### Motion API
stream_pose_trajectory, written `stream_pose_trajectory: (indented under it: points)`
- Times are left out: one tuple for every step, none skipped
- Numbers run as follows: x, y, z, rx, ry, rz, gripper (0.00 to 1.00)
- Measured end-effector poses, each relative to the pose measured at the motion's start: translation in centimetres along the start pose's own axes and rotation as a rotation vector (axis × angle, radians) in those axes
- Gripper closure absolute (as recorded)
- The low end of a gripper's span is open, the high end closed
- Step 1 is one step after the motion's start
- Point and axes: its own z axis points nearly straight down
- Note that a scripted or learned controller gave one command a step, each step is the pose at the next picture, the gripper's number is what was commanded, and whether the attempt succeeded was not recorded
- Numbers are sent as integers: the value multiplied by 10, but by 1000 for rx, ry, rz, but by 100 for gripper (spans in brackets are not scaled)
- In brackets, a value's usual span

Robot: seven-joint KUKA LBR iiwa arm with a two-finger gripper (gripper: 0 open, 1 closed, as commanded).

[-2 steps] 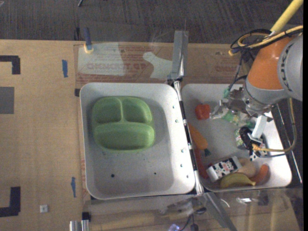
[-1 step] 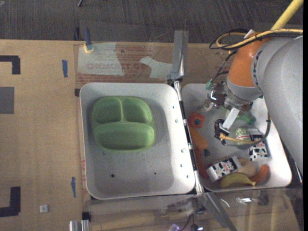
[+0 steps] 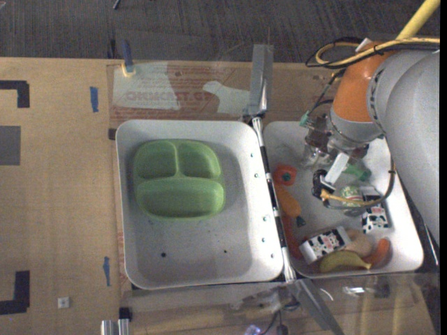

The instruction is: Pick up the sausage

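Though the pincer (image 3: 318, 151) hangs over the right bin (image 3: 286, 142) near its twelve o'clock side, I cannot tell whether it is wide or narrow, and nothing shows in it; the reddish sausage (image 3: 381, 251) lies in the bin's five o'clock corner, beside a banana (image 3: 343, 262), well apart from the pincer. The pick looks unstarted; reach, grasp and lift are all left to do.

Soft, even light is cast from overhead — faint shadows are seen along the walls of the left bin (image 3: 195, 257); fine detail is blurred throughout.
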Motion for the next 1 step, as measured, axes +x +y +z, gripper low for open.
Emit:
stream_pose_trajectory:
  points:
    - [82, -15, -88, 7, -1, 197, 100]
